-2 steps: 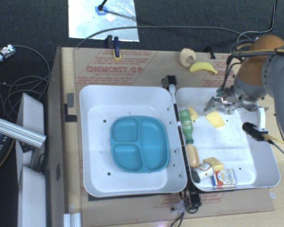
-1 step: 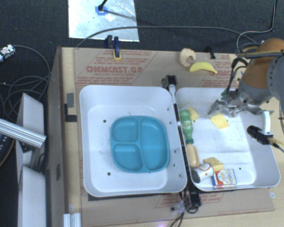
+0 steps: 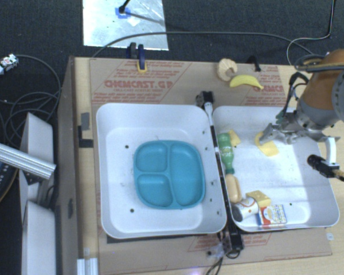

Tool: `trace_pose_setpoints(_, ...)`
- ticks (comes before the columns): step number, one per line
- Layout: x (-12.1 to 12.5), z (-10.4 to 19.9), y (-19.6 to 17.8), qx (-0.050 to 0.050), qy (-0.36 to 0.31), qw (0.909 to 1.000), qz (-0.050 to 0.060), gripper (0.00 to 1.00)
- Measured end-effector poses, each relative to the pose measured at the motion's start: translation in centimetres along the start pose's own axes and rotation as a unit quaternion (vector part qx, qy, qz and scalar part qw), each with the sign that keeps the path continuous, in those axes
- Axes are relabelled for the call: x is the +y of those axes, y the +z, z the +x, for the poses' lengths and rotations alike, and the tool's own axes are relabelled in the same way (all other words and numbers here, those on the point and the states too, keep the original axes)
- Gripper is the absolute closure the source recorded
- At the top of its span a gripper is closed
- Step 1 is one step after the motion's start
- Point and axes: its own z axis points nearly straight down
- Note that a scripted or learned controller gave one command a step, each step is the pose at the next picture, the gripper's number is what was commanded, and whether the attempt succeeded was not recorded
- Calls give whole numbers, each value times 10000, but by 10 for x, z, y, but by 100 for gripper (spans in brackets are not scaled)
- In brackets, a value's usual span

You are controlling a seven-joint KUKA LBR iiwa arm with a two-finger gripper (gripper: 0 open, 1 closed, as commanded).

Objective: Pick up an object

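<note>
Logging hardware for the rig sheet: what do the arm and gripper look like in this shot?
The arm is a rounded grey body with an orange band on top. Thin dark cables loop along its left side. The gripper is a grey metal assembly with dark parts. A black, white-trimmed piece sticks out below the arm. No markings can be read.

arm (image 3: 327,90): cut off by right frame edge, upper links unseen | gripper (image 3: 273,135): finger gap too small to be resolved | yellow piece (image 3: 269,148): just below gripper, contact not determinable | carton (image 3: 272,215): print illegible | items along bin divider (image 3: 226,171), left of gripper: partly overlapped, outlines unclear
</note>
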Motion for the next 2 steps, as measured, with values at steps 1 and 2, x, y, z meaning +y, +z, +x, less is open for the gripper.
trace_pose_setpoints(1, -36, 15, 0, 7, 0, 10000, 4, 0)
trace_pose_setpoints(2, 10, 46, -9, 4, -15, 10000, -7, 0)
